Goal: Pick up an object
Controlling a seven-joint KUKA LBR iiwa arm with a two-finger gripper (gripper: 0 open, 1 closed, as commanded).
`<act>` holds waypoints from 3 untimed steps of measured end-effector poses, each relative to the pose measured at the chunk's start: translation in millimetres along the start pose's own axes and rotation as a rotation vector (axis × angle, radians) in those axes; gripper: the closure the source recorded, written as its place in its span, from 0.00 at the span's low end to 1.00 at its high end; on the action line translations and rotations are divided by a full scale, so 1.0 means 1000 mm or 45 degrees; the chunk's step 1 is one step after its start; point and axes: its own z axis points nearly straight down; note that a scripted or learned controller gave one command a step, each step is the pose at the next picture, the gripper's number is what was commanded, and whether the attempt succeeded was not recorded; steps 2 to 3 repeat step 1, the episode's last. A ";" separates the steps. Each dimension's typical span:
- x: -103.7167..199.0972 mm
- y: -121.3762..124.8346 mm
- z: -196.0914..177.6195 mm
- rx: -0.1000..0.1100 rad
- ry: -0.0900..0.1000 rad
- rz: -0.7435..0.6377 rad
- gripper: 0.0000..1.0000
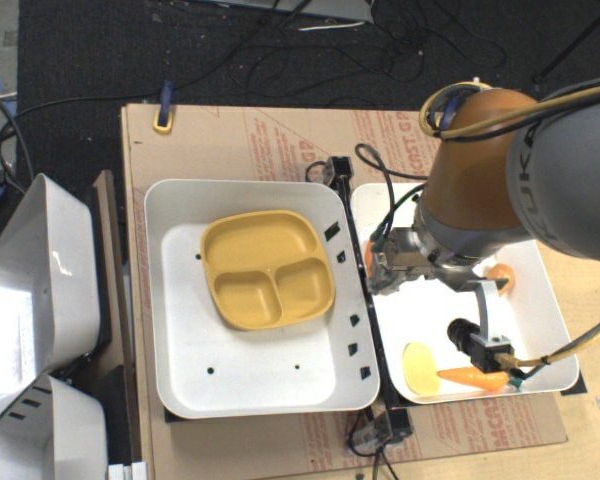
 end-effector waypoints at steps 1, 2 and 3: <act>0.046 0.000 -0.009 -0.002 -0.001 0.001 1.00; 0.046 0.000 -0.009 -0.002 -0.001 0.001 1.00; 0.046 0.000 -0.009 -0.002 -0.001 0.001 1.00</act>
